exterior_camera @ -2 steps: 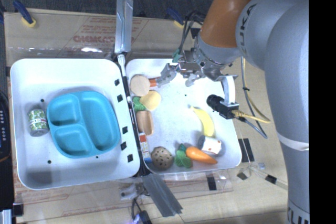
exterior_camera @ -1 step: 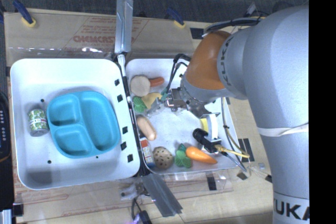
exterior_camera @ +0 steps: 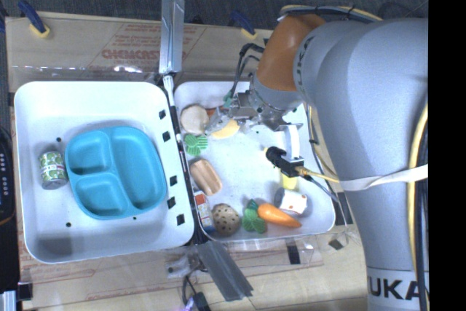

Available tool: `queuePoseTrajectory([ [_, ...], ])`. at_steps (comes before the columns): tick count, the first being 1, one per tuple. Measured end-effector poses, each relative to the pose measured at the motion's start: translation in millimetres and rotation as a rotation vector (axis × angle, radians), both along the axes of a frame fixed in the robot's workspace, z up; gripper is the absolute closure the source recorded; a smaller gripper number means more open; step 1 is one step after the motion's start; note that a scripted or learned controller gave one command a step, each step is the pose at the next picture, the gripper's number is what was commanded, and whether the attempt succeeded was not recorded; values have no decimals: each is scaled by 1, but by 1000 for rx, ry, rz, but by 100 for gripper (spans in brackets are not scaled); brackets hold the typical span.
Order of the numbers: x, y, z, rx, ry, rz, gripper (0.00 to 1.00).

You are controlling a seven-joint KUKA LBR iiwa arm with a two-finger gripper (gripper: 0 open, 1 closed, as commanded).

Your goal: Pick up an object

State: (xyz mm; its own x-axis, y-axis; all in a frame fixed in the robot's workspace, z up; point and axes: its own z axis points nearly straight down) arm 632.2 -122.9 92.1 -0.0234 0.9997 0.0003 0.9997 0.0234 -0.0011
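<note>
My gripper (exterior_camera: 231,117) is low in the far left part of the right bin (exterior_camera: 318,218), coming down from the grey arm with its orange band. It hangs right over a yellow toy fruit (exterior_camera: 228,130), which is partly hidden beneath it. A round beige bread piece (exterior_camera: 193,118) lies just left of the gripper. A green leafy toy (exterior_camera: 195,144) sits below the bread piece.
The right bin also has a hot dog bun (exterior_camera: 205,176), a speckled brown ball (exterior_camera: 226,218), a small box (exterior_camera: 203,209), a carrot (exterior_camera: 278,215) and a white-yellow block (exterior_camera: 292,201). In the left bin (exterior_camera: 29,102) are a blue divided plate (exterior_camera: 115,171) and a small can (exterior_camera: 52,168).
</note>
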Motion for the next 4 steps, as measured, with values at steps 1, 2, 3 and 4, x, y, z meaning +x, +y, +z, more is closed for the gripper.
queuePoseTrajectory([
  [1, -23, 52, 104, 0, -6, -187, 0],
  [2, -6, 12, -1, -2, 3, -182, 0],
  [3, -5, 13, 9, -1, 4, -178, 100],
  [4, 5, -45, 0, -1, 1, -638, 100],
])
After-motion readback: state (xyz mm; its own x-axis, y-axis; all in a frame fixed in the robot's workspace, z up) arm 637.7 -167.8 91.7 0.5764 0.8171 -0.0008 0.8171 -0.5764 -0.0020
